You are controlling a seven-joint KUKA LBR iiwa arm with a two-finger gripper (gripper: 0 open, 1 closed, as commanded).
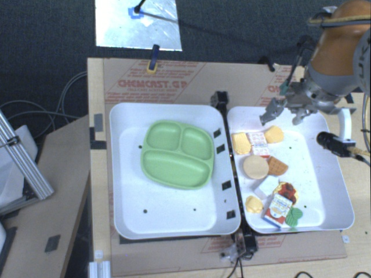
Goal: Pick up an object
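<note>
Nothing picked up yet: the end effector [285, 112] hangs over the far end of the right bin [333, 181].

Camera view: its two fingers look spread apart with nothing between them, so the grab is still to do. Just below the end effector lie a yellow piece [274, 135] and a small white packet [257, 138], with a yellow block [241, 143] beside them. Further below sit a round tan piece [255, 167], a brown piece [277, 167] and a red and white carton [279, 205] (the toy food lies close together). Well off to the side, in the left bin [127, 213], rests a green tray [177, 154]. Left to do: go down, close on one piece, lift.
</note>
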